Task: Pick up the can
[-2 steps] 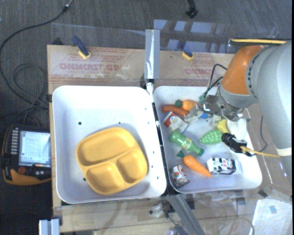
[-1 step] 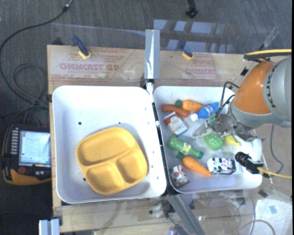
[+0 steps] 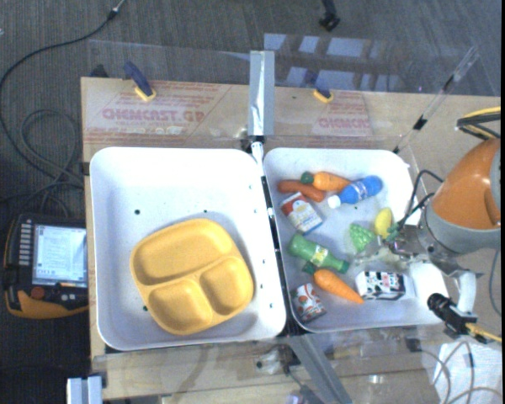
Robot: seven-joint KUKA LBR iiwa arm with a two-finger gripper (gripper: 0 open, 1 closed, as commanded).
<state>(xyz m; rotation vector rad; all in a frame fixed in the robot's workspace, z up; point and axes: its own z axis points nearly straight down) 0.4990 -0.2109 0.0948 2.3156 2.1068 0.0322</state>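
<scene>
The can [image 3: 308,302], small with a red and white label, lies at the front left corner of the right bin [image 3: 337,162]. A carrot [image 3: 337,286] rests just to its right. The arm comes in over the right bin's right rim, its orange band [image 3: 473,194] above the grey wrist. My gripper [image 3: 403,241] hangs low by the right wall, near a yellow lemon [image 3: 384,220] and above a black and white carton [image 3: 380,284]. It is well to the right of the can and apart from it.
The right bin also holds a second carrot [image 3: 328,180], a blue bottle [image 3: 360,190], a red and white carton [image 3: 302,212], a green bottle [image 3: 316,253] and a pale green item [image 3: 361,237]. A yellow divided tray [image 3: 192,274] lies in the left bin [image 3: 118,225].
</scene>
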